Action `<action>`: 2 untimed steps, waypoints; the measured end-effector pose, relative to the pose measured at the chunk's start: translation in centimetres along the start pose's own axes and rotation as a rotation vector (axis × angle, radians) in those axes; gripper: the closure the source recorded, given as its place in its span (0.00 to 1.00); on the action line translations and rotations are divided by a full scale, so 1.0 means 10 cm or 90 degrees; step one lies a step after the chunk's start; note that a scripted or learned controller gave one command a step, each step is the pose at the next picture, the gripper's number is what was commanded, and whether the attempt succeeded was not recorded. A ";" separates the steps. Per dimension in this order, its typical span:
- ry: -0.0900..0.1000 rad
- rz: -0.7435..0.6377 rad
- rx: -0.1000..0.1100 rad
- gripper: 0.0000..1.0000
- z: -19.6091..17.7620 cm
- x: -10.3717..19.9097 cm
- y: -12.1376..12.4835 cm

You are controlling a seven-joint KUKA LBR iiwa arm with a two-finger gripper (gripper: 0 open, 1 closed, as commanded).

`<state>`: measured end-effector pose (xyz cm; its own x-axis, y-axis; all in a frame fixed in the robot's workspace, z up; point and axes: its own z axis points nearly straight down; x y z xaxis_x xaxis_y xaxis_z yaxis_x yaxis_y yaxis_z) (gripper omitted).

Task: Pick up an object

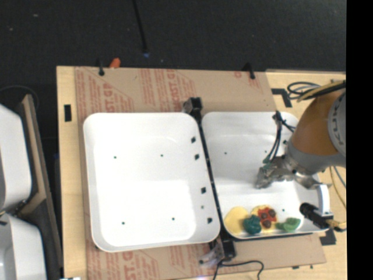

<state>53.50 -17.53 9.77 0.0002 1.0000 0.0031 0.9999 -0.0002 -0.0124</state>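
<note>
**Listing stock: right bin, near edge**

Cluster of small items along the right bin's (245,127) near wall: yellow piece (235,217), teal ball (252,226), red piece (267,214), green piece (288,224). I judge them light, probably soft; I'd grasp the outermost green piece. Hand (263,178) hovers above them; whether open or holding anything, I cannot tell.

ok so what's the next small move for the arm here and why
Probably shift the gripper toward the near edge of the right bin. It sits over bare bin floor, while the yellow piece, teal piece, red piece and green piece cluster there.
</note>
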 end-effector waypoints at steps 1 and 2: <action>-0.002 0.000 -0.008 0.00 -0.07 -0.01 0.03; -0.002 0.001 -0.007 0.00 -0.02 0.14 -0.45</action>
